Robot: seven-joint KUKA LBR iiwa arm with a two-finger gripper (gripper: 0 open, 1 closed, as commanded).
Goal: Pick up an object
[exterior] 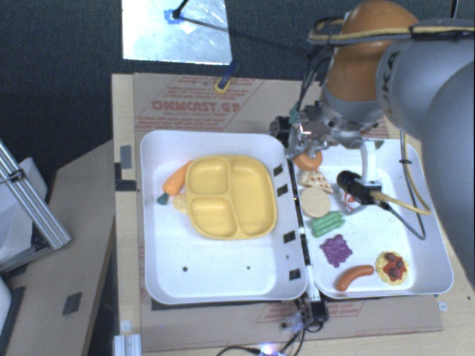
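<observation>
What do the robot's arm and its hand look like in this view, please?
The thick, rounded grey metal arm carries a glossy orange band above the wrist. Thin dark cables loop beside it. Below sits a compact silver-and-black hand with small metal parts.

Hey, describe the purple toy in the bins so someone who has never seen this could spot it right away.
Look in the right-hand white bin, near its left wall. The bunch of grapes lies between the green piece above it and the sausage below. It is the sole purple, bumpy thing there.
</observation>
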